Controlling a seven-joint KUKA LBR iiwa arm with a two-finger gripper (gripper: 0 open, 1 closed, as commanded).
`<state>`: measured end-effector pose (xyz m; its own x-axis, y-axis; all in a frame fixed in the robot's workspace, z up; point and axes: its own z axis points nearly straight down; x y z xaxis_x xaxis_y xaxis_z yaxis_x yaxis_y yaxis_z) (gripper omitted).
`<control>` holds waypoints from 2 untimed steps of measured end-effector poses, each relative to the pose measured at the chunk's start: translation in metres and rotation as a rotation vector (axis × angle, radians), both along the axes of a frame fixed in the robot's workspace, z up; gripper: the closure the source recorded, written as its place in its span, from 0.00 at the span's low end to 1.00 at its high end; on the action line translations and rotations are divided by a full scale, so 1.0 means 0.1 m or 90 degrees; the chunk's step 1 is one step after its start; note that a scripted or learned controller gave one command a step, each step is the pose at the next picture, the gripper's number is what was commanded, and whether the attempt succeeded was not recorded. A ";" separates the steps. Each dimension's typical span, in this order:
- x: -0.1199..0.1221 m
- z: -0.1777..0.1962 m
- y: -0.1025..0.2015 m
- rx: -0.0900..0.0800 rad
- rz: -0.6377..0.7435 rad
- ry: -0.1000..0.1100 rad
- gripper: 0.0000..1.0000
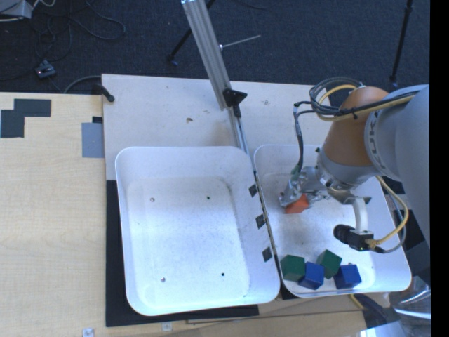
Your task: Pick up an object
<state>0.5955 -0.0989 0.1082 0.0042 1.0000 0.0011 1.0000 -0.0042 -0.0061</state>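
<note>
One orange block [297,204] sits in the right bin [393,276], in its upper-left part, close to the divide between the two bins. The gripper [293,195] is directly over it, its metal tip touching or overlapping the block's top edge. Whether the block lies between the fingers or just under them cannot be told from this angle, nor how the tool is set.

The arm [389,135] enters from the right, orange band [351,132] above the wrist, with cables looping around it.

Count in the right bin, near edge: two green blocks and two blue blocks, in a loose cluster. Left green block [292,265] touches left blue block [313,275]; right green block [329,262] sits just beside right blue block [347,276]. This cluster is well apart from the orange block. Total in the right bin: five blocks.

Left bin [130,167]: white floor with a few dark specks.

A slanted aluminium rail [209,51] runs from the top of the view down toward the gap between the bins. Three small black clips [259,220] sit along that shared edge.
</note>
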 end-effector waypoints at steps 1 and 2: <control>0.07 0.87 0.17 -0.001 0.004 -0.007 1.00; 0.66 0.81 0.89 0.001 0.007 -0.004 1.00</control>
